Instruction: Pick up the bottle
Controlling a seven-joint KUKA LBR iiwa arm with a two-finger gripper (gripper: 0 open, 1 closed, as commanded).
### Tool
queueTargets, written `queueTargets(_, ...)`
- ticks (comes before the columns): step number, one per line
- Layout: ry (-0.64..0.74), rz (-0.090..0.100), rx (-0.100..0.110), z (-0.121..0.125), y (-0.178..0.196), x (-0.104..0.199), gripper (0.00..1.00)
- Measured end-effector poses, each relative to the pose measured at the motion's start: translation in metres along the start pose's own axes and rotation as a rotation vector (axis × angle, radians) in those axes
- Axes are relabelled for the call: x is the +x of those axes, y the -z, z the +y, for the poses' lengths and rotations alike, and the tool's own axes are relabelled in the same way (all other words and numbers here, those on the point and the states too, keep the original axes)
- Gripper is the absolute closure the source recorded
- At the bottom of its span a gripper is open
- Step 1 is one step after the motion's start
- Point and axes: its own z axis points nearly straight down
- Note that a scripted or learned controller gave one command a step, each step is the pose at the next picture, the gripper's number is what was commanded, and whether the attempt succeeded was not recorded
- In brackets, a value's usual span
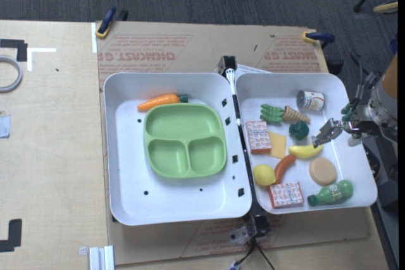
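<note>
The green bottle (331, 193) lies on its side at about five o'clock in the right bin (358, 155), its neck toward the bin's middle and its body close to the near rim. Just beside its neck, toward seven o'clock, sits a red-patterned box (286, 194), and just above it a round tan disc (323, 170). That crowding is the likely trouble: a descent aimed slightly short could land on the disc or nudge the box, and a closing grip across a rounded body lying flat may squeeze the bottle out sideways against the bin wall instead of trapping it.

Further up, a yellow lemon (264, 174) and an orange-red sausage-like piece (284, 165) lie near the bin's centre, with a banana (305, 150) just beyond them.

The gripper (328, 132) hangs at roughly three o'clock in the right bin, over or just past the banana's tip and well apart from the bottle. Its dark fingers look slightly parted and nothing sits between them, so it carries nothing. Whether it touches the banana cannot be told.

Farther back lie a cheese wedge (278, 145), a second red box (257, 136), a dark green broccoli-like piece (299, 130), a small can (311, 100) at one o'clock, and in the left bin (120, 155) a green divided plate (185, 140) and a carrot (160, 100).
</note>
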Motion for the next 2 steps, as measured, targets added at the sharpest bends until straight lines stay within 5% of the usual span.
queueTargets(1, -0.001, -0.001, 0.000, 0.000, 0.009, 0.000, 1.00)
queueTargets(2, -0.292, 0.000, 0.002, -0.001, -0.034, 0.102, 1.00)
